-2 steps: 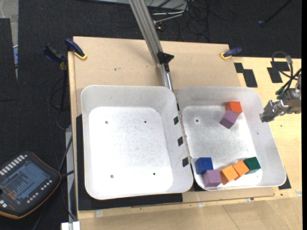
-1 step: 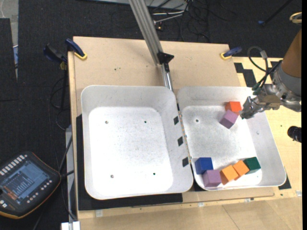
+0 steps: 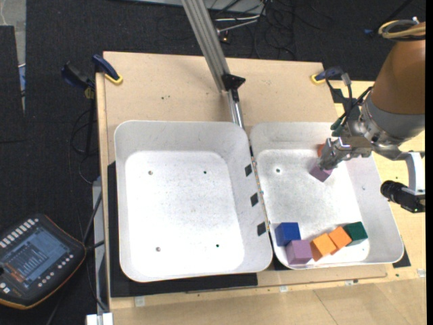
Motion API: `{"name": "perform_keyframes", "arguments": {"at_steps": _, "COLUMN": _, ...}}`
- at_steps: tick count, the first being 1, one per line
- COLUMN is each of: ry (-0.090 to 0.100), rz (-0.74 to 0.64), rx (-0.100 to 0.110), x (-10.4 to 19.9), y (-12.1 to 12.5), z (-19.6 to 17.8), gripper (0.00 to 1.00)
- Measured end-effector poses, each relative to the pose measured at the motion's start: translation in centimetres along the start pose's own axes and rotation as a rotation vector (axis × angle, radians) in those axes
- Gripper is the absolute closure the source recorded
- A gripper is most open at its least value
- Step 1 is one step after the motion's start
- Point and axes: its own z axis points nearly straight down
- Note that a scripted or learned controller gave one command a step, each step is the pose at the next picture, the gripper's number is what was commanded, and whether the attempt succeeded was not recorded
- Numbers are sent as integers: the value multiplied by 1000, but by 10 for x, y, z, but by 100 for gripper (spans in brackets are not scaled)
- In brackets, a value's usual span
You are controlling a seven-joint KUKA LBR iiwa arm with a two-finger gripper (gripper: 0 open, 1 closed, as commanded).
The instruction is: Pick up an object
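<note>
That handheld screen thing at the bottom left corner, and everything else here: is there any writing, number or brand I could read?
None can be read.
Handheld control pad: its screen shows coloured rows, too small and blurred to read.
Blocks in the right bin, blue, purple, orange, green: plain faces, no marks.
Left bin: dark specks, no text.
Arm: no legible label.

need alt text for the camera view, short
The arm's pincer is low over the right bin with a purple block at its tip. Blue, purple, orange and green blocks cluster at that bin's near edge; the left bin sits alongside.
</note>
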Motion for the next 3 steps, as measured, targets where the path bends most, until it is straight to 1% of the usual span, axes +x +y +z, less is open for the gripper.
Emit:
{"name": "perform_keyframes", "arguments": {"at_steps": 1, "ry": 0, "rz": 0, "rx": 1, "x": 47, "y": 2, "z": 13, "gripper": 100}}
{"name": "perform_keyframes", "arguments": {"at_steps": 2, "ry": 1, "rz": -1, "rx": 2, "x": 100, "y": 11, "z": 28, "gripper": 100}}
{"name": "perform_keyframes", "arguments": {"at_steps": 3, "ry": 1, "rz": -1, "rx": 2, "x": 147, "y": 9, "z": 33, "gripper": 100}}
